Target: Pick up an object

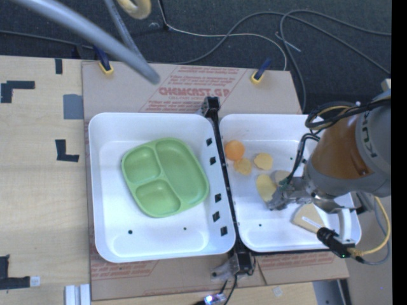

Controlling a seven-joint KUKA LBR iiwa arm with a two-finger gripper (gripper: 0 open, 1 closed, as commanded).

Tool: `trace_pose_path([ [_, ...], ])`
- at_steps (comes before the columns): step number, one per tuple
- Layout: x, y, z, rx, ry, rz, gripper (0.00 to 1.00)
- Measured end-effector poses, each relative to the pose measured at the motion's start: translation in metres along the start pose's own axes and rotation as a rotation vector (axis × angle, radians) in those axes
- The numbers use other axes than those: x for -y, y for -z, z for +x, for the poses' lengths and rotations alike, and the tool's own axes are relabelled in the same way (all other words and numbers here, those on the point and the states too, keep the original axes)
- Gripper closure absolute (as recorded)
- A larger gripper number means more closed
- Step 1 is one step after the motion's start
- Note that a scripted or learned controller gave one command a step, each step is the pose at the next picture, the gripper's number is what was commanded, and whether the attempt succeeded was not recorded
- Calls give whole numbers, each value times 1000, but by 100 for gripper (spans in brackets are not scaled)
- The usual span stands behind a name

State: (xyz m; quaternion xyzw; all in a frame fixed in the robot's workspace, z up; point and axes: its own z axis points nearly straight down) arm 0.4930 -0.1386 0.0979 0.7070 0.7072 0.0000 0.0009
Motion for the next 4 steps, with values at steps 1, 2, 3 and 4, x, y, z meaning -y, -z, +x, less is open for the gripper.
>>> trace_pose_path([
  [1, -9, 60, -1, 0, 1, -3, 100],
  [2, -14, 103, 2, 0, 2, -3, 100],
  [3, -12, 146, 5, 0, 2, -3, 100],
  [4, -13, 188, 5, 0, 1, -2, 100],
])
